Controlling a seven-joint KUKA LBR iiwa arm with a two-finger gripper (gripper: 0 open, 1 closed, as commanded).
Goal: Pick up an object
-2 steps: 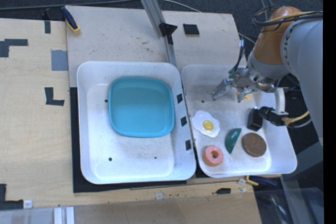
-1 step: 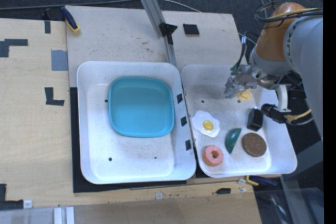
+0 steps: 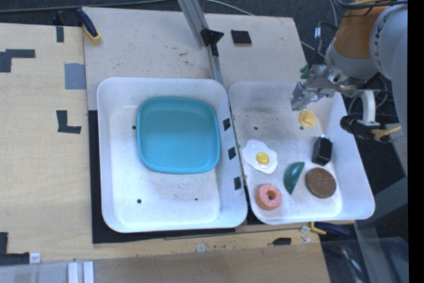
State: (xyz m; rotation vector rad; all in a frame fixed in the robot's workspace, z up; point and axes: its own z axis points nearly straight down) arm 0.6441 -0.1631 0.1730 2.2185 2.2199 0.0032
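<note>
Pincer (image 3: pixel 301 101) hangs just above yellow toy (image 3: pixel 307 118) in right bin (image 3: pixel 354 205).

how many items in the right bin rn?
6. Yellow piece just below the claw; black block; fried egg; green piece; brown disc; pink donut. The claw may hide more.

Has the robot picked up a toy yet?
Not yet. All the toys still lie in the right white bin. The gripper hangs just above the small yellow lumpy toy, so it looks lined up for that one. Lowering, gripping and lifting it are still left. I cannot tell how its fingers stand.
</note>
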